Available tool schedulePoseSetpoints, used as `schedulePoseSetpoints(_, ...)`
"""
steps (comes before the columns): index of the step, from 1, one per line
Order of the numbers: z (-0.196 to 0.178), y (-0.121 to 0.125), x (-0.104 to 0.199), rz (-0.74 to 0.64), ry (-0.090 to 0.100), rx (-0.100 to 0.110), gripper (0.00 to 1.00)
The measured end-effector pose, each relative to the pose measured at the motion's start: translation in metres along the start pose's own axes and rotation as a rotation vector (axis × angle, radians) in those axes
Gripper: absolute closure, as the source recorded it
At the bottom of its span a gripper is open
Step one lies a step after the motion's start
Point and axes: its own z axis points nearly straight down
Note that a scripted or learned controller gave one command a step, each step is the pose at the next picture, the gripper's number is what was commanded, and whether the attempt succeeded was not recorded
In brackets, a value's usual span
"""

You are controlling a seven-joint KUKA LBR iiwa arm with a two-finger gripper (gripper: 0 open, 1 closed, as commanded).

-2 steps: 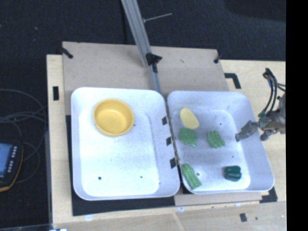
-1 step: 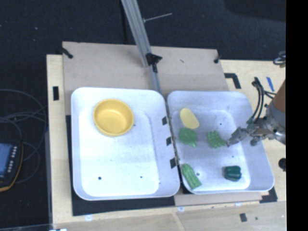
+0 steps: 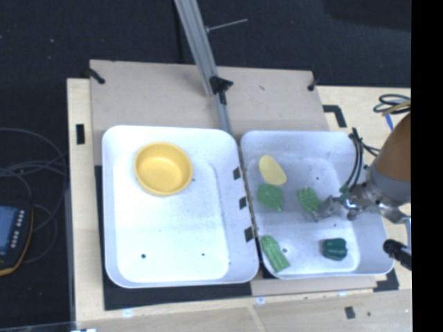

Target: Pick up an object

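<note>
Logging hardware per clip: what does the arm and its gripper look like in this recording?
The arm enters from the right as a rounded orange-brown section above a grey wrist. Dark cables run down its side, and more loop near the edge. The gripper is small, metallic grey with darker parts, extending over the right bin. No markings are legible.

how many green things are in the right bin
4: one mid-left, one in the centre by the gripper, one at the front-left corner, a darker one front-right. The arm may hide more.
</note>
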Motion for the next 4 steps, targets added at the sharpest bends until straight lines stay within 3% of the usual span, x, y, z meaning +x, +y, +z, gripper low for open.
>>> schedulePoseSetpoints(1,0.014,0.0,-0.001,0.0,-0.002,-0.005,0.0)
schedulePoseSetpoints(2,0.002,0.001,-0.001,0.0,-0.002,-0.009,1.0)
schedulePoseSetpoints(4,-0.101,0.003,0.008,-0.001,-0.003,-0.01,1.0)
